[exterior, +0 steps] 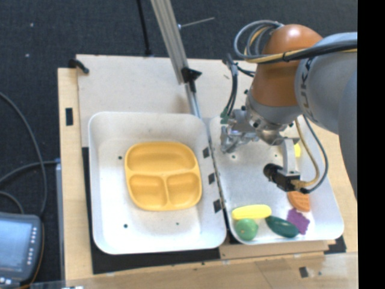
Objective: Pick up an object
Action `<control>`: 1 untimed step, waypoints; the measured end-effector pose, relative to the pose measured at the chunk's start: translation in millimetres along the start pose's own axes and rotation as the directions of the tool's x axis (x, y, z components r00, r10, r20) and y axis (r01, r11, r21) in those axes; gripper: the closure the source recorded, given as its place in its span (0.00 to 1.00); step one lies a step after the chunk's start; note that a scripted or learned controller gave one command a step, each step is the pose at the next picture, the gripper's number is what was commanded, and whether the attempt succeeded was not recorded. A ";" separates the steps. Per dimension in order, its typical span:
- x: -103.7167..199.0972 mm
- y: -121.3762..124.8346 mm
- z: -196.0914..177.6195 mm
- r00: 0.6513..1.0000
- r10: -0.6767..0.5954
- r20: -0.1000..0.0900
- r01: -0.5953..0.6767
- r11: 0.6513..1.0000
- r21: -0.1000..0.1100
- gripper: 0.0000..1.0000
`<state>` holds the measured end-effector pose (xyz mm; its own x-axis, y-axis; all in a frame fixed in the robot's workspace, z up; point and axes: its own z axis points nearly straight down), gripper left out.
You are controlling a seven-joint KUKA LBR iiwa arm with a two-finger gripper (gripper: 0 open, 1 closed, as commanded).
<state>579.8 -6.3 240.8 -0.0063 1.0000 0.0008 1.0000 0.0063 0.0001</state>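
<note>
Yellow divided tray (162,174), three compartments, lies flat in the middle of the left bin (108,221). That is the one item you have on that side.

The right bin (240,179) holds your candidates, all bunched along its near edge:
- yellow elongated piece (251,211), lying crosswise, closest to the wall between the bins
- green round piece (245,228), just below the yellow one and touching it
- dark green piece (281,226), to the right of the round one, near the front rim
- purple piece (299,220), just beside the dark green one
- orange piece (299,201), above the purple one, toward the right wall

The arm (283,71) reaches in from the right, its orange section above the far end of the right bin. The gripper (230,142) points down at the far left corner of the right bin, close to the wall between the bins. It sits well apart from the cluster at the near edge. From this slant you cannot tell whether the gripper is spread or closed, or whether it touches the bin floor.

Both bins rest on the pale bench (120,83).
</note>
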 end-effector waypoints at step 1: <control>54.1 -19.7 6.7 1.000 -0.001 -0.001 0.001 1.000 0.000 1.00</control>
